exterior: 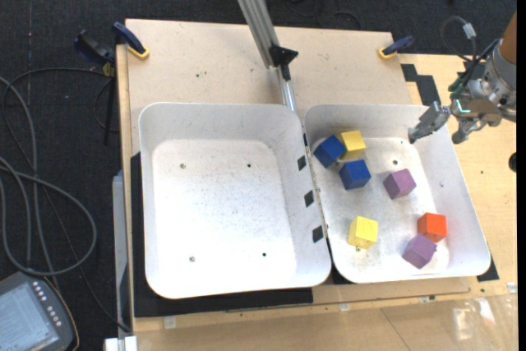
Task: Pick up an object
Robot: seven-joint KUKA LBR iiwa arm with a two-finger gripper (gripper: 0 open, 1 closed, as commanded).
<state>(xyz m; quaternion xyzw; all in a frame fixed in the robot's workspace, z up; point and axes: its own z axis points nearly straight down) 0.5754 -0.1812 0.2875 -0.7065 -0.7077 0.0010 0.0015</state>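
The right bin holds several small cubes. Two blue cubes and a yellow cube cluster near its upper left. A purple cube lies mid-bin. Toward the front are a second yellow cube, an orange cube and another purple cube. My gripper hovers over the bin's upper right corner, open, its fingers spread with nothing between them. It is up and to the right of the mid-bin purple cube.
The left bin sits beside the right one, sharing a divider edge with black tabs. A slanted metal pole crosses the back of the bench. Clamps grip the board's far corners.
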